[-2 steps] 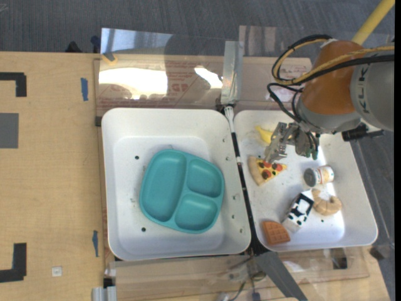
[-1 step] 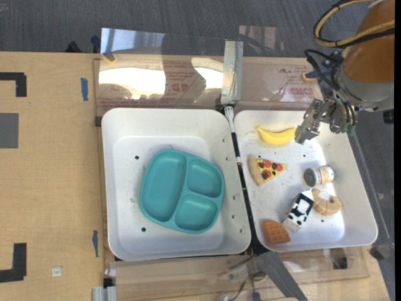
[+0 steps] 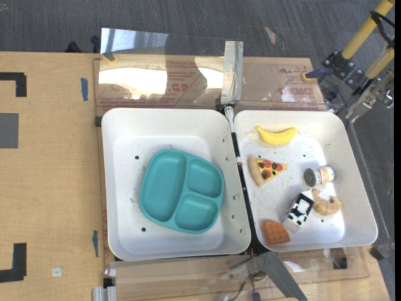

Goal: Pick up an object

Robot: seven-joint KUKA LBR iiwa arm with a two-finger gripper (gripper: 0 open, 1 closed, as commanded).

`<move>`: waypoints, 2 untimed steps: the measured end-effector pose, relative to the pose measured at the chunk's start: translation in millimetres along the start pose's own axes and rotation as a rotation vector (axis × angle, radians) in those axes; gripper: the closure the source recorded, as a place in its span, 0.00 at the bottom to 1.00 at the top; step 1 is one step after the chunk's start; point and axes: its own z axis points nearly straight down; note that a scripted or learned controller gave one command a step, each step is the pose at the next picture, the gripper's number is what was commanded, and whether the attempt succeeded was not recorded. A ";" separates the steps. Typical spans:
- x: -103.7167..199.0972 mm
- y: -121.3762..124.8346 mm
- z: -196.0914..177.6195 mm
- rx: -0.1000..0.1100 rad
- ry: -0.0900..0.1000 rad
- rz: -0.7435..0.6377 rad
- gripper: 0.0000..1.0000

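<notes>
My gripper (image 3: 369, 96) is hanging beyond the right bin's (image 3: 289, 154) far right corner, blurring into clutter; I cannot tell its opening.

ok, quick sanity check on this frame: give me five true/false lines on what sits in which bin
1. The teal divided plate lies in the left bin. True.
2. The banana is in the left bin. False: it lies in the right bin, near its far wall.
3. The pizza slice lies nearer the camera than the banana. True.
4. The small can stands upright. False: it lies on its side.
5. The waffle piece rests on the plate. False: it lies in the right bin's near corner.
</notes>
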 end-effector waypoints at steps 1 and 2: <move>3.3 -29.5 -59.1 0.002 0.003 0.191 1.00; 22.1 -46.3 -103.2 0.004 0.005 0.515 1.00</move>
